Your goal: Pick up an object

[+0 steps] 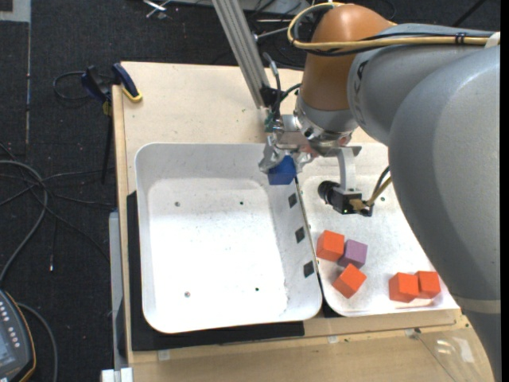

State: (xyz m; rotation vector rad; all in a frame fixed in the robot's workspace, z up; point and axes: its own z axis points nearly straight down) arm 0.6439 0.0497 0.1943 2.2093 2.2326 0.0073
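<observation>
Your tool (280, 159) is gripping a blue cube (281, 172) between closed fingers, hovering above the far right edge of the left bin (159, 161). Orange cubes (330, 245) are lying in the right bin (390, 221).

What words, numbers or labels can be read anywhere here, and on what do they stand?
None can be read.
Small black squares on the rim between the two bins: plain marks, no writing visible.
Grey device at the lower left corner: it has small buttons, too blurred to read.
Blocks, such as the blue block at the claw: plain faces, no print.
</observation>
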